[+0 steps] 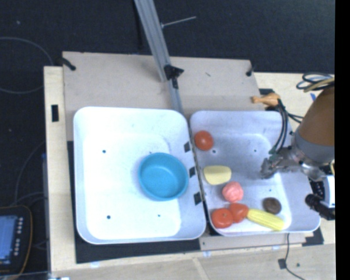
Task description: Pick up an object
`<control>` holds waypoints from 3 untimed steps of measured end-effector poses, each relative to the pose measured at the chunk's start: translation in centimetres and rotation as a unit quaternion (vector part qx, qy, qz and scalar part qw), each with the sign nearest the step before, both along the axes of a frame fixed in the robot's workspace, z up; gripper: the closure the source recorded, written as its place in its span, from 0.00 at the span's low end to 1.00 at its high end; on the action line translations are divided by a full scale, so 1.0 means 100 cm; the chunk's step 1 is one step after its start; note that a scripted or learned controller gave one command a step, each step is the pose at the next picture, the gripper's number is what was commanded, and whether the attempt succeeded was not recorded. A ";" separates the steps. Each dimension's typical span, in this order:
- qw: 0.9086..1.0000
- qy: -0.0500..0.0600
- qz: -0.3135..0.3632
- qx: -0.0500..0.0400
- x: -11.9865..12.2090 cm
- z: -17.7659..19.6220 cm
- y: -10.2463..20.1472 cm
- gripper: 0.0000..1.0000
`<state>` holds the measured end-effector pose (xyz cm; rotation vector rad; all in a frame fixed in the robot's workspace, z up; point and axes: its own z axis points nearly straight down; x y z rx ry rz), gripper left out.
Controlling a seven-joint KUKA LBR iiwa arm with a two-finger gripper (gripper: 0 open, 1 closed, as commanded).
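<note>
Bins (87,156) number 2; the left holds 1 blue bowl (163,176). Left of and below the gripper (269,169), whose finger spread I can't tell, lie 6 food pieces (217,174). No readable writing.

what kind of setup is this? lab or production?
Likely a lab grasping bench: two white bins on a plywood bench, toy food like a corn cob and a blue bowl, and the gripper reaching in.
</note>
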<state>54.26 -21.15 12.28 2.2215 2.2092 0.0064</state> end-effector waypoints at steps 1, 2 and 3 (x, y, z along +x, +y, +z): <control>1.000 0.001 0.004 0.001 0.004 0.045 -0.003 1.00; 1.000 0.000 0.006 0.001 -0.003 0.102 0.002 1.00; 1.000 0.001 0.007 0.001 -0.001 0.126 0.001 1.00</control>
